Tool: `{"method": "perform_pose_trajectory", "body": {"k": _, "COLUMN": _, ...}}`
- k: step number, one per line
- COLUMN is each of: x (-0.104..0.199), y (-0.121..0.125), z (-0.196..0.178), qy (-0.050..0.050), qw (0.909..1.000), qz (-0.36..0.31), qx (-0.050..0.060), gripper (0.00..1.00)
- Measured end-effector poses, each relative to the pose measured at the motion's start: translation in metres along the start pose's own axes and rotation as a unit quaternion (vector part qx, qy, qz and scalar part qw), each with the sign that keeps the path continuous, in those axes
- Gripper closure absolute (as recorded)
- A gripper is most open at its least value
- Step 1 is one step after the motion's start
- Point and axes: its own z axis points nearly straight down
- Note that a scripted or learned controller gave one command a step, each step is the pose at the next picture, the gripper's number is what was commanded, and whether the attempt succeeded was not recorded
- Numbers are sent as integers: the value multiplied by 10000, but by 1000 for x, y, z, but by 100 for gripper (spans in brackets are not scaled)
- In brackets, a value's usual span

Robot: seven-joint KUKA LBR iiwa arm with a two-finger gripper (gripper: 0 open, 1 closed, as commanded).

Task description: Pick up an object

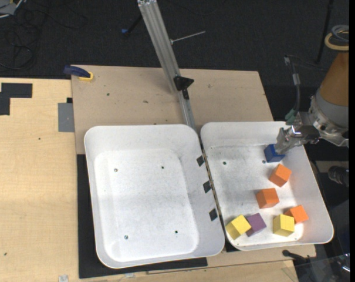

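1. Blue is the colour of the small block (pixel 273 153) lying in the right bin (pixel 242 157), near that bin's far right corner.
2. Grey, with an orange band above the wrist, the arm (pixel 335 98) reaches in over the right bin's far right edge.
3. At its tip the gripper (pixel 284 138) sits directly over the blue block, at its upper edge. Whether the jaws are open or closed I cannot tell, and nothing shows the block between them.
4. Nearer the camera from the blue block, still in the right bin, an orange block (pixel 280 174) lies tilted. Another orange block (pixel 267 197) lies a little farther toward the bin's near edge.
5. Along the right bin's near edge, from left to right, sit a yellow block (pixel 239 225), a purple block (pixel 256 222) touching it, a second yellow block (pixel 283 224) and a third orange block (pixel 298 214) just beside that one.
6. To the left of the right bin, the left bin (pixel 145 192) sits alongside it, with three small black clips (pixel 206 186) at the seam between the two.
7. Both bins rest on the wooden desk (pixel 130 93). Behind the right bin's far left corner, a slanted metal rail (pixel 162 40) rises away toward the dark floor beyond.
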Motion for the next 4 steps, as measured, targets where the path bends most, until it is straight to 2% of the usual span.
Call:
{"method": "perform_pose_trajectory", "body": {"k": 1, "x": 57, "y": -14, "z": 11, "qy": 19, "qw": 10000, "qz": -17, "qx": 41, "gripper": 100}}
{"method": "perform_pose_trajectory", "body": {"k": 3, "x": 159, "y": -21, "z": 8, "qy": 18, "qw": 10000, "qz": -20, "qx": 43, "gripper": 100}}
{"method": "perform_pose_trajectory", "body": {"k": 4, "x": 218, "y": -23, "z": 30, "qy": 14, "qw": 10000, "qz": -18, "qx": 57, "gripper": 100}}
